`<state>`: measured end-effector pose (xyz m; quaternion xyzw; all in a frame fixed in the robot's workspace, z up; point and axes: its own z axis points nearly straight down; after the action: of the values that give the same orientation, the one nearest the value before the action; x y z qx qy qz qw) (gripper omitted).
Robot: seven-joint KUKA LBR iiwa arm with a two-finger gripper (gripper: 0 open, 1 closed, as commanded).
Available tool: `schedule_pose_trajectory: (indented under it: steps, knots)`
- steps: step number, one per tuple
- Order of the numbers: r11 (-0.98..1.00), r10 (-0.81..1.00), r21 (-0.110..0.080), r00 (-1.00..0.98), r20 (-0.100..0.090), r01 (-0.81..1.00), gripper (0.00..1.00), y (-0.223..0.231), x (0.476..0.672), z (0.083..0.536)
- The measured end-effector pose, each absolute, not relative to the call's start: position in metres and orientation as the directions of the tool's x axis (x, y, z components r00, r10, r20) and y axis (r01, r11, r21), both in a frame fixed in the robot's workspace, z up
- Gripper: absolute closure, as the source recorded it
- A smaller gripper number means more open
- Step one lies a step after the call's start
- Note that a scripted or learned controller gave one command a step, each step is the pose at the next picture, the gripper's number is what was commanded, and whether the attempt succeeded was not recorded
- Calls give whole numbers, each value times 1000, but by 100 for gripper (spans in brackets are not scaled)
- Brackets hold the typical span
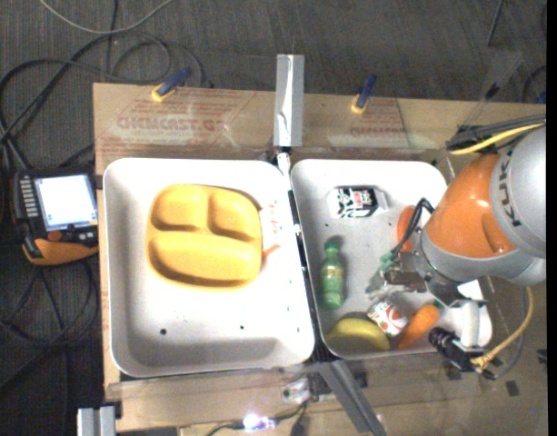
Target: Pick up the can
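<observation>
A black and white can (355, 202) lies on its side near the far edge of the right bin (307, 243). My gripper (387, 276) hangs low over the right side of that bin, well in front of the can and to its right. It sits just above a small red and white object (387, 317), and I cannot tell whether it touches it. The grey and orange wrist (469, 230) hides the bin's right wall.
In the right bin lie a green bottle (332, 273), a yellow fruit (357, 334), a carrot (420, 324) and an orange item (404, 226) partly under the arm. A yellow divided plate (205, 234) sits in the left bin (124, 271).
</observation>
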<state>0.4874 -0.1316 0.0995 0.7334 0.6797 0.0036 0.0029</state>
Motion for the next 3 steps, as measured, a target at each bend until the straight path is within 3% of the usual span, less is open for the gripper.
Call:
schedule_pose_trajectory:
  steps: [1, 2, 3]
  knots:
    - [-76, 997, 9, 76, 1, 997, 0, -132, 487, 99]
    - [-71, 997, 7, 71, 4, 997, 0, -144, 487, 90]
    - [-46, 999, 15, 46, -8, 999, 0, -134, 487, 90]
